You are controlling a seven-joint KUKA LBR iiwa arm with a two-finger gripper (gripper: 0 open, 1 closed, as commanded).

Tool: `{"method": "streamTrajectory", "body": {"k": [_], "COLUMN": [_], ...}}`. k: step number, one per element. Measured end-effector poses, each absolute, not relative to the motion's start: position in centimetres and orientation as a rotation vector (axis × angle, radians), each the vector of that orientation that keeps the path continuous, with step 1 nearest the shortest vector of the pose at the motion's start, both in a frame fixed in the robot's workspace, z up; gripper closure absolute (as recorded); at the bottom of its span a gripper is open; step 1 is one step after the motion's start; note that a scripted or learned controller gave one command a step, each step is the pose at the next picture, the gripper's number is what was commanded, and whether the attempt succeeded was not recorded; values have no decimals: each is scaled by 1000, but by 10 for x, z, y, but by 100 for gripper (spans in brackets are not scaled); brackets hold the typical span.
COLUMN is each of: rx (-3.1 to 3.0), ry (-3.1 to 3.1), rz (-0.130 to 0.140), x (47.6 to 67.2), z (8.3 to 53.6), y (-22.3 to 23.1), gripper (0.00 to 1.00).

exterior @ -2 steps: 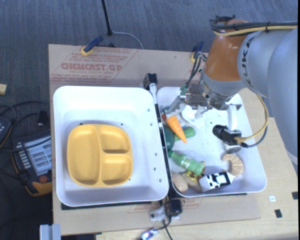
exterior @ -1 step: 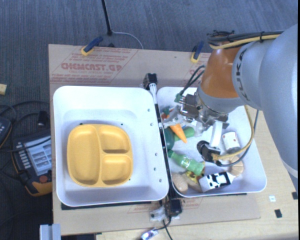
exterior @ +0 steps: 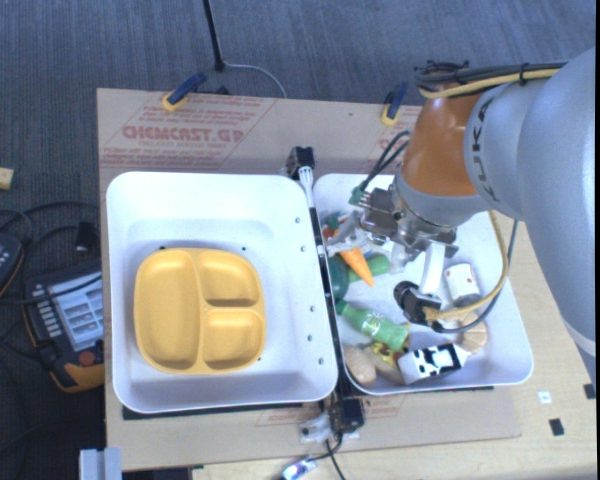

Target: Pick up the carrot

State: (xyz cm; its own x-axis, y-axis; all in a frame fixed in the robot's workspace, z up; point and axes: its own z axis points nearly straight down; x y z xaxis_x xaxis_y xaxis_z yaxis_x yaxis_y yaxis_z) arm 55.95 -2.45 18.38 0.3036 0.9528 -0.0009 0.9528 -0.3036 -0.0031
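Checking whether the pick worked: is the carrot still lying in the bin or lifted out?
In the bin. The carrot lies among the other toys in the right bin, beside the end effector.

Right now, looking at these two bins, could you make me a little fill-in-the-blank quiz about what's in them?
1. The tray in the left bin is coloured ____.
2. That tray has ____ compartments.
3. The carrot lies in the ____ bin.
4. The carrot's colour is ____.

Missing words: yellow; three; right; orange

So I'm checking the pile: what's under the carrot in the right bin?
The carrot lies on green toy pieces near the right bin's left wall. The arm's wrist covers whatever lies behind it.
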Motion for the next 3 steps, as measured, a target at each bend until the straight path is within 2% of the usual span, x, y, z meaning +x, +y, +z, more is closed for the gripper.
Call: {"method": "streamTrajectory", "body": {"k": [3], "rx": [-2535], "ry": [-1853], "rz": [4], "x": [560], "z": [184], "y": [-24], "gripper": [0]}}
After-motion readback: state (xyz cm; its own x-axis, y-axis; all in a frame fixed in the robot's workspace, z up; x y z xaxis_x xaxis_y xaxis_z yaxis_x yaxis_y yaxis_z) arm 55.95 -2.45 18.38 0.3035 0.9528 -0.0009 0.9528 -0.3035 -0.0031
